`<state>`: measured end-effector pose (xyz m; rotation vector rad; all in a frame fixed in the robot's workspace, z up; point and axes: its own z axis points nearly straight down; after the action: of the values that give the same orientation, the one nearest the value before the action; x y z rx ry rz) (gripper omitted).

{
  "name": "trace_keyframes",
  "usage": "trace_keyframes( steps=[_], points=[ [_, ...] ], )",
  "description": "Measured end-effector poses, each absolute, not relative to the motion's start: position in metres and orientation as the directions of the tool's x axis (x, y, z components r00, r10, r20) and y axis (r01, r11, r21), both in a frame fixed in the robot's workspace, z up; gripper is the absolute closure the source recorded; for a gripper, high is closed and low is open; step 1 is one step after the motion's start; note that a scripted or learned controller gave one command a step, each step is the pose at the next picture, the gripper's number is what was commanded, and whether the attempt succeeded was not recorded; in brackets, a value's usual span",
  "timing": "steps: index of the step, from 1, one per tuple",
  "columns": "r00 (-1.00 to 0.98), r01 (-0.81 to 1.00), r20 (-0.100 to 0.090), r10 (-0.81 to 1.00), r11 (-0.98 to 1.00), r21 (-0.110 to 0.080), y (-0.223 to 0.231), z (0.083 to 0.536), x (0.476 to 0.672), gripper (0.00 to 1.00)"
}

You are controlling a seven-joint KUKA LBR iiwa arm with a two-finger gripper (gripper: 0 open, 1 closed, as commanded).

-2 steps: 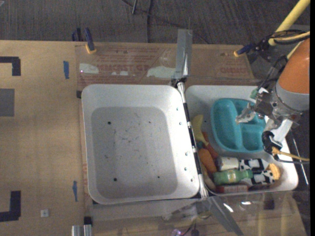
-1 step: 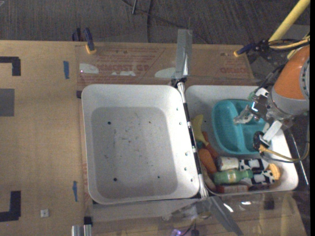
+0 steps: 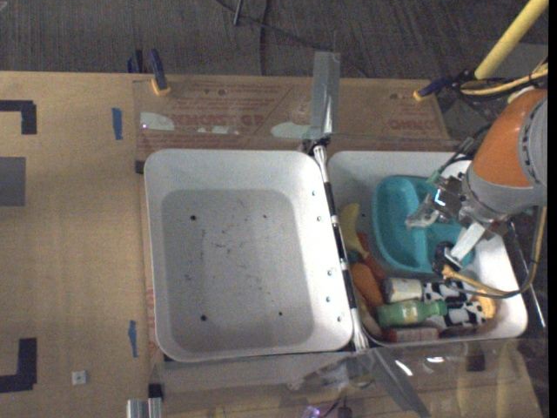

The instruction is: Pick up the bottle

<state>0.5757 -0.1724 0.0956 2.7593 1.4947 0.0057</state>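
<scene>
Both bins look like smooth white plastic w/ a slight sheen; left bin [image 3: 231, 255] has scuffed, speckled floor. Bench [image 3: 70, 259] around the left bin looks like matt plywood or cardboard, w/ blue tape bits. Right of that bin: teal bowl [image 3: 402, 233], glossy plastic, and green bottle [image 3: 416, 312], shiny plastic prob. Arm [image 3: 513, 159] has glossy orange band, grey part looks like metal.

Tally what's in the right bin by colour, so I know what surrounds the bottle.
Teal: 1, bowl
Green: 1, bottle
Yellow: 1, banana
Orange: 1, carrot-like piece
Black-and-white: 1, cow-pattern item
White with a dark cap: 1, small container
Total: 6 that I can tell apart; the pile may hide more.
</scene>
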Motion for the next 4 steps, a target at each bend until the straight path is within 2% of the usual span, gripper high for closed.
trace_keyframes(
  steps=[1, 2, 3, 4],
  points=[
    [0.537, 0.844, 0.02, 0.844, -0.537, 0.001, -0.162, 0.109, 0.581, 1.0],
    [0.539, 0.842, 0.016, 0.842, -0.539, 0.003, -0.164, 0.11, 0.581, 0.0],
    [0.741, 0.671, 0.029, 0.671, -0.741, -0.004, -0.183, 0.096, 0.567, 0.0],
    [0.791, 0.611, 0.041, 0.611, -0.791, -0.013, -0.186, 0.098, 0.559, 0.0]
  ],
)
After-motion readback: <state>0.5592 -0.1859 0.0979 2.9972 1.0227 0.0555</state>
